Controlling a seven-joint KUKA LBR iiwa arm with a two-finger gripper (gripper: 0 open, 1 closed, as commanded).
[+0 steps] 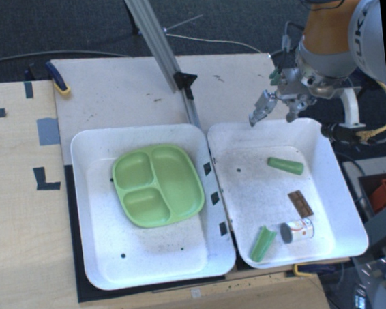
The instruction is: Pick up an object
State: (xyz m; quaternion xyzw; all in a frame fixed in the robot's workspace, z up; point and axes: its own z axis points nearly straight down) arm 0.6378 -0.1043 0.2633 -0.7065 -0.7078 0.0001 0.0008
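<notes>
The right bin [332, 170] holds a green cylinder [285, 165] near its back, a small brown block [299, 203], a second green piece [262, 243] near the front and a small white jar with a dark cap [297, 230]. My gripper [275, 108] hovers above the right bin's back rim, its two fingers spread apart with nothing between them. It is behind and above the green cylinder, clear of every object.
The left bin [93, 216] holds a green divided plate [158, 185]. A grey metal pole [157, 41] slants down to the seam between the bins. A blue and yellow clamp [57, 78] sits at the bench's back left. Cables hang to the right of the arm.
</notes>
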